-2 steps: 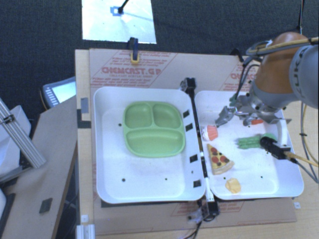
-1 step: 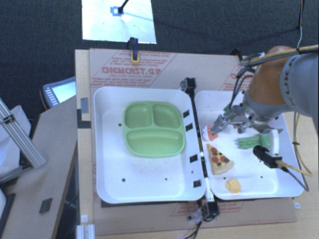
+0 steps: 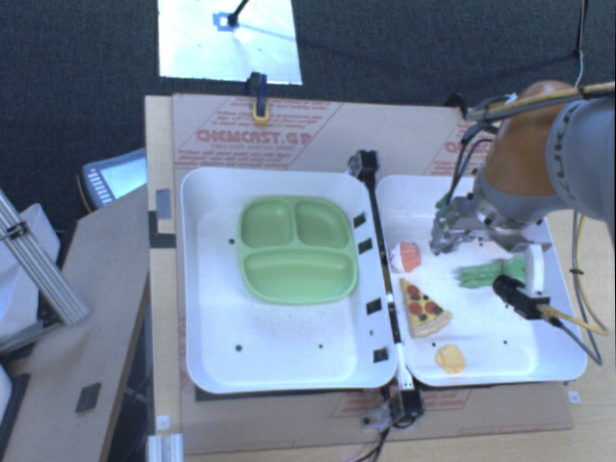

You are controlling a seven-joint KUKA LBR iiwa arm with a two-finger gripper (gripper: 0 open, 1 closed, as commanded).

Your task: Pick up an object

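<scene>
Pincer's parked over the right bin, closest toy just off to its left

The pincer [image 3: 449, 240] hangs above the right bin [image 3: 481, 359]; can't tell its opening. The orange-and-white toy [image 3: 408, 256] sits just left and below, the green leafy toy [image 3: 491, 273] on the other side.

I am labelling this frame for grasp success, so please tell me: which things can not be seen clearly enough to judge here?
- Gripper, camera view: too small and dark to read its state.
- Green toy: its right end is covered by the white and black fitting on the arm.
- Small yellow item: too small to identify.
- Right bin: its far right part is hidden behind the arm.
</scene>
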